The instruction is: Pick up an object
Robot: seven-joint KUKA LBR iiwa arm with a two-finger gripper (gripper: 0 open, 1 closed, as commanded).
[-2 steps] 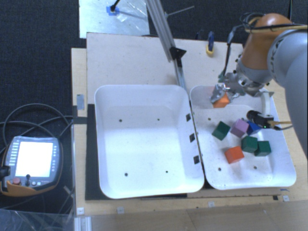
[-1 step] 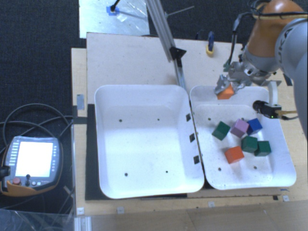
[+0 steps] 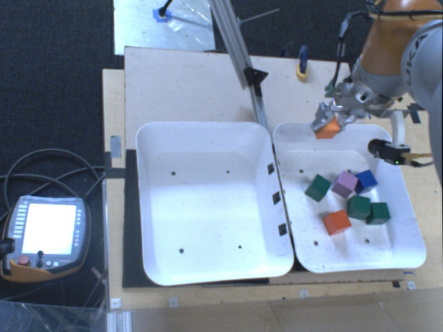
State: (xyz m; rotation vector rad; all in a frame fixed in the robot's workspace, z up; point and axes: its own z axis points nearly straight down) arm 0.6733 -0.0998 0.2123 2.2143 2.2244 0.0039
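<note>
My gripper [image 3: 328,124] hangs above the far edge of the right bin [image 3: 408,251], shut on a small orange block [image 3: 328,129] that shows between its fingers, lifted off the bin floor. Below it in the right bin lie several blocks: a dark green one [image 3: 318,187], a purple one [image 3: 345,183], a blue one [image 3: 366,180], two more green ones [image 3: 358,207] [image 3: 378,213] and an orange one [image 3: 337,221].
The left bin [image 3: 149,185] stands beside the right one, sharing a middle rim. A slanted metal pole [image 3: 235,40] rises behind the bins. A teach pendant [image 3: 45,237] lies at the far left off the bench.
</note>
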